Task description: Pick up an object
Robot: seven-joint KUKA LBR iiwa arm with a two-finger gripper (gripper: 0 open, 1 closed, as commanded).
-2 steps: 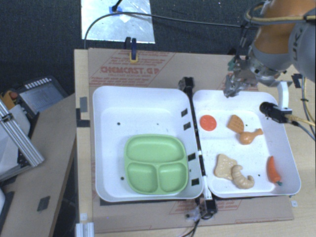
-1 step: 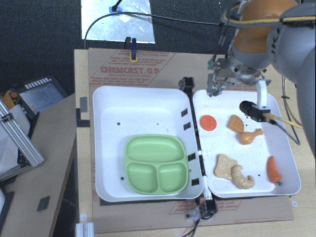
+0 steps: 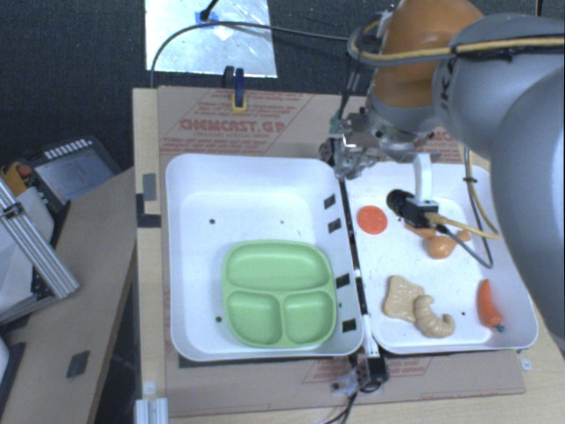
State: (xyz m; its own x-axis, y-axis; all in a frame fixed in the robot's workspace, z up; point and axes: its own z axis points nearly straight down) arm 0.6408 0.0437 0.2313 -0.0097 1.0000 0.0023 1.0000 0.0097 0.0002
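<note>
Claw [image 3: 350, 159] low at the far end of the divider between bins; can't tell whether clenched or released. Red disc [image 3: 372, 220] nearest, lying flat in right bin [image 3: 521, 325], clear of neighbours, probably the easiest pick.

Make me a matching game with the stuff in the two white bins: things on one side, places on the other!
Things: 1 green plate; 2 red disc; 3 beige lump; 4 orange stick.
Places: A right bin, front right corner; B left bin; C right bin, farther back, by the divider; D right bin, front middle.
Pairs: 1-B, 2-C, 3-D, 4-A.
</note>
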